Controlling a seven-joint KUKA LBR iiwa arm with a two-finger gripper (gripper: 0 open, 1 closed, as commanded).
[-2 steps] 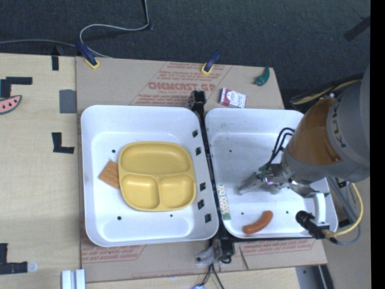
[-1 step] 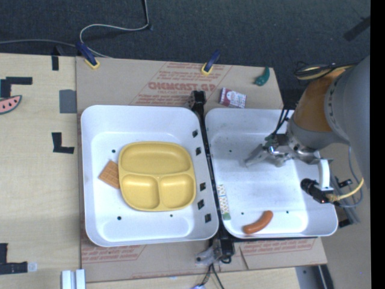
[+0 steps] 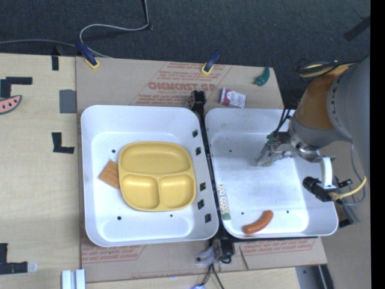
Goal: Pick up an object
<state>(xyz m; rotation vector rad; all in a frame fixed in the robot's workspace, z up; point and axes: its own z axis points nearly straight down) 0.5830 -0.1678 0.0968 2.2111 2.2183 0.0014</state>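
Toy sausage (image 3: 258, 222), orange-brown and slightly curved, lies near the front edge of the right bin (image 3: 240, 125), well apart from the gripper (image 3: 269, 155), which sits low over the bin's middle toward its right wall. The fingers point down-left at bare white floor; they look drawn close together with nothing between them, though how far apart they stand I cannot tell. The left bin (image 3: 96, 131) holds a yellow divided plate (image 3: 157, 175) with a tan cracker-like piece (image 3: 110, 174) tucked beside its left rim. The risk, as I judge it: closing here grabs nothing, and the smooth, round sausage may roll or slip from a pinch.
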